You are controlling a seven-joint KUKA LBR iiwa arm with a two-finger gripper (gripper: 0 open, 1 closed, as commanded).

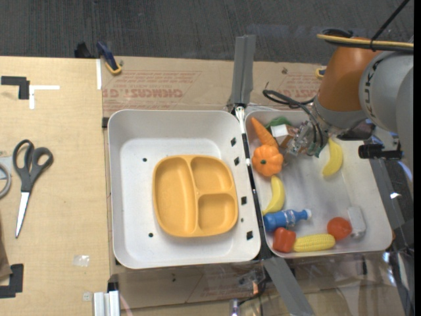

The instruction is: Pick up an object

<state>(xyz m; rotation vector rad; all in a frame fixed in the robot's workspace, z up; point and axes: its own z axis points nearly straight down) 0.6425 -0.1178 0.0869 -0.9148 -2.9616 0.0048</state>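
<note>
Hand [304, 141] low in the right bin [368, 239], toward its 11 o'clock corner; finger spread cannot be told, nothing seen gripped. Just beside it at 9 o'clock: carrot [262, 131] and small orange pumpkin [268, 160]. Banana [333, 158] near at 3 o'clock. Along the 6 o'clock wall: second banana [275, 194], blue bottle [287, 218], corn cob [314, 243], two red pieces, white block [356, 220]. Left bin [125, 196] holds a yellow divided plate [195, 195]. Scissors [27, 176] on the surface [52, 242] at far 9 o'clock.
</note>
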